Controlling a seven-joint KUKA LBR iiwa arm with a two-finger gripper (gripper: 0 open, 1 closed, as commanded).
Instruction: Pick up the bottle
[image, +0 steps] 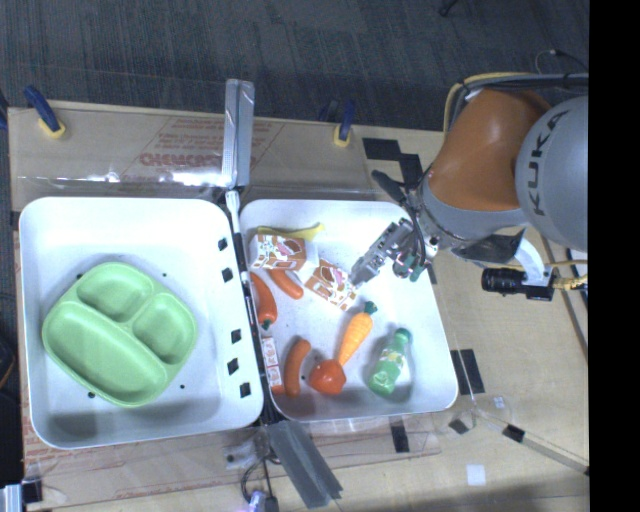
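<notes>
Bottle (389, 363): green, lying in the right bin (437, 330), near its lower right corner, just beside the carrot (353, 334). End effector (368, 264): held above the bin's upper middle, over a snack packet (330, 283), apart from the bottle; whether released or clenched cannot be told. Step judged: approach. A descent centred on the bottle's body is advised, the carrot and the tomato (327, 376) being kept clear. Left bin (40, 330): a green divided plate (118, 332) is held. Surface (500, 340): pale wood, taped and clamped at the far edge; dark floor beyond.
</notes>
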